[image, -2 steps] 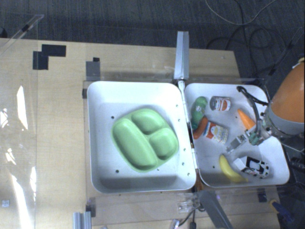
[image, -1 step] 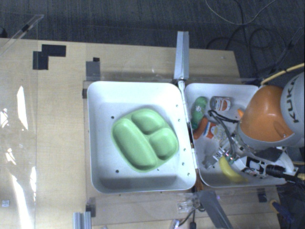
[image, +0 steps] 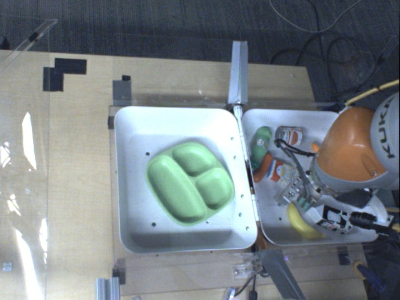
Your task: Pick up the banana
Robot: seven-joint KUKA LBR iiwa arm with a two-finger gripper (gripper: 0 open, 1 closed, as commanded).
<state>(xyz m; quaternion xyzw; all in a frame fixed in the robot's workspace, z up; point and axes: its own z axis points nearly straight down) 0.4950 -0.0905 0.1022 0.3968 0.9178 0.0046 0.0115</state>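
Nearest the camera, the right shallow white plastic bin's (image: 275, 237) front rim is running along the bottom of the view, w/ the curved yellow banana (image: 300, 221) lying just inside it, front-centre of that bin, tip pointing toward the near wall. Little room there: banana is sitting close to the front rim and right under the arm's wrist.

The two-finger gripper (image: 299, 194) is hanging just above/behind the banana's upper end, amid cables and a metal bracket; can't tell if it's spread or pressed together, and nothing is visibly pinched in it. The grey KUKA arm w/ its orange band (image: 350, 145) is reaching in from the right, covering most of the bin's right half.

Farther back in the same bin: an orange carrot-like piece (image: 263, 166) beside the divider wall, a green rounded item (image: 260, 139) behind it, and a small red-and-white can (image: 289, 135) near the back rim. All crowded into the bin's left strip.

Left shallow white plastic bin (image: 134, 167) is holding a light-green three-compartment plastic tray (image: 189, 181), tilted diagonally, w/ open white floor all round it.

Both bins are sitting on a pale wooden bench (image: 62, 199); a clear plastic sheet is glaring at far left. Beyond the bench, dark carpet (image: 156, 11) w/ loose cables.
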